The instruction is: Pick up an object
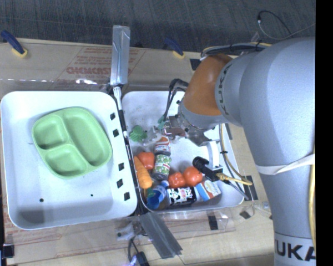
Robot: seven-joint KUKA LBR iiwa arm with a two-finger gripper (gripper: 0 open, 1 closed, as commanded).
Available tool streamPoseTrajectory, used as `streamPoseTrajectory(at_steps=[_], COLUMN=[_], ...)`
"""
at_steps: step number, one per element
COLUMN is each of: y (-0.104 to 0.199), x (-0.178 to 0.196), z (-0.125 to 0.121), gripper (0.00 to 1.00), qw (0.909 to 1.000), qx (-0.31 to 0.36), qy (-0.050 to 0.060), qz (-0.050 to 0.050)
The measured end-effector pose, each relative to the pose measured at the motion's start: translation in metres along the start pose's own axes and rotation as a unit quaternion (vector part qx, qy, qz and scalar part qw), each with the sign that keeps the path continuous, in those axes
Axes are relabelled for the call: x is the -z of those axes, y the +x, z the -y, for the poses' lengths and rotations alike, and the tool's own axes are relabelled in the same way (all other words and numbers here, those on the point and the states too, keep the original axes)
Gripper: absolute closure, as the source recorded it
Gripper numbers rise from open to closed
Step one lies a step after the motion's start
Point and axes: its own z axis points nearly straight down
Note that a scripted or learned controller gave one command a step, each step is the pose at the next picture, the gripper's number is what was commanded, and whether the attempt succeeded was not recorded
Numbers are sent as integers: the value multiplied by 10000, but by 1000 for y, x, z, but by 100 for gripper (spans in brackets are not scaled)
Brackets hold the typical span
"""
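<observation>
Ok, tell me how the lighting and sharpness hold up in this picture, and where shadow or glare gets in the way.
Camera view: light is even and soft; the left bin shows a dark shadow in its near corner and a bright rim, with the green tray evenly lit. The arm looms large and slightly soft, shading the right bin. The tool and the toys are small and a little blurred.

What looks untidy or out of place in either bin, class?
The toys in the right bin are heaped against its near left corner, the carrot and milk carton lying flat. The green divided plate sits askew in the left bin.
</observation>
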Motion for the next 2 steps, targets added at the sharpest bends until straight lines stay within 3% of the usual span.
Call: streamPoseTrajectory(at_steps=[1,2], y=[0,44], x=[9,130], z=[0,-23], gripper=[100,100], qw=[10000,9929], qx=[22,-1186], qy=[10,-3], qz=[2,2])
